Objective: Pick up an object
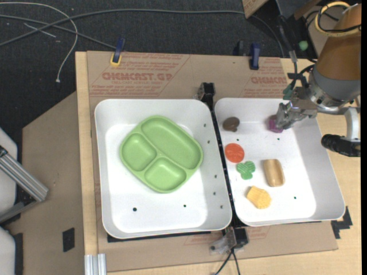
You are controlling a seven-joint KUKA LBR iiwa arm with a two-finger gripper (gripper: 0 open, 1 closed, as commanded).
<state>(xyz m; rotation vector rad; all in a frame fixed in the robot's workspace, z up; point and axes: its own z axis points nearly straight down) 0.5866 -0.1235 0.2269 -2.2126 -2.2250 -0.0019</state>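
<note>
The right bin (304, 202) holds several small toy items. A brown lump (231, 123) lies near its back left, with a red-orange disc (234, 152) and a green leafy piece (246, 169) in front of it. A tan bun shape (273, 172) and a yellow-orange piece (259, 197) lie toward the front. A purple item (276, 125) sits at the back, partly covered by my gripper (284, 118), which is low over it and seems to touch it.
The left bin (114, 211) holds a green divided plate (161, 153). A black divider runs between the bins. The grey arm with its orange band (338, 50) reaches in over the back right corner. Blue clamps hold the cardboard at the rear.
</note>
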